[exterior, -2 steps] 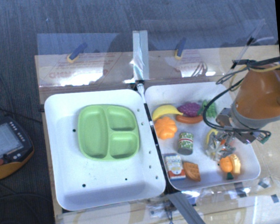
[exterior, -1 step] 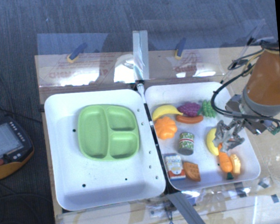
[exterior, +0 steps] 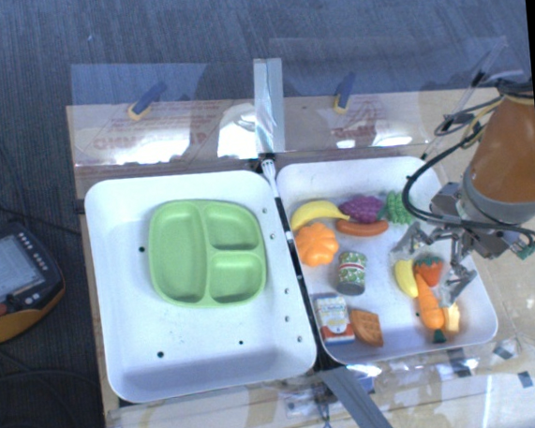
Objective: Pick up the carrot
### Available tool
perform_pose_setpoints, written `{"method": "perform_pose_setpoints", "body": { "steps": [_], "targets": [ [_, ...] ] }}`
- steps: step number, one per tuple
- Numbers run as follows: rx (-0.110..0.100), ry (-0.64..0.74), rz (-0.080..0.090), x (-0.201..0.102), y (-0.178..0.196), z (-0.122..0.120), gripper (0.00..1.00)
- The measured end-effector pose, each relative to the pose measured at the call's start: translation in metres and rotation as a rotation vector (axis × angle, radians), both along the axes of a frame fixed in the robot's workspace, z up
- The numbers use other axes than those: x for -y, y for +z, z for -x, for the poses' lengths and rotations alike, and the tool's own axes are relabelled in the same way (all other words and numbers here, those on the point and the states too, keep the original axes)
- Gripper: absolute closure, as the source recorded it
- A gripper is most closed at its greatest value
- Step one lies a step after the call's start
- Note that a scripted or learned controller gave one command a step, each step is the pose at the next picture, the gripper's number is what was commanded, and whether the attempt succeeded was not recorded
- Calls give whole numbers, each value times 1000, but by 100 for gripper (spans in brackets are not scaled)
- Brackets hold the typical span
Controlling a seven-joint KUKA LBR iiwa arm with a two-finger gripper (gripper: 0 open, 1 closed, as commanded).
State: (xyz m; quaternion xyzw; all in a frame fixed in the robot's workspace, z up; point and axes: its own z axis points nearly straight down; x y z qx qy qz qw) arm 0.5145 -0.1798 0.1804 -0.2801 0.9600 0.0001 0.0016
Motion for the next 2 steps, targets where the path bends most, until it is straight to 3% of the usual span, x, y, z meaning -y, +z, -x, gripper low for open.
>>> {"method": "perform_pose_setpoints", "body": {
  "steps": [1, 2],
  "targets": [
    [-8, -33, -3, 20, -68, 20, 0],
    [5, -34, 4, 9, -90, 20, 0]
  ]
}}
